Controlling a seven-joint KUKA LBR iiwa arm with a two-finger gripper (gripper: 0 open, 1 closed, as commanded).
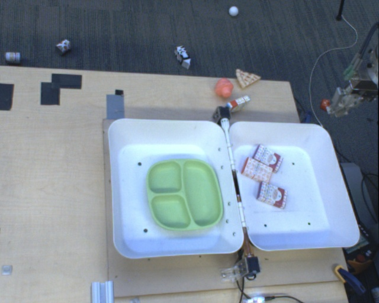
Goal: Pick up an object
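Note:
Three red-and-white packets lie in the right bin (331,177): one (266,157) at the back, one (256,170) just left of it and touching it, one (272,195) nearer the front. A green three-compartment plate (185,194) rests in the left bin (124,177). My gripper (346,97) hangs at the upper right, outside the bench and beyond the right bin's far right corner, well away from the packets. It looks small and blurred, and I see nothing in it.
On the bench behind the bins lie an orange ball (224,88), a pizza-slice toy (247,77) and a small red-capped tube (240,102). Small items and a white ball (233,10) are scattered on the dark floor. A cable (323,59) loops by the gripper.

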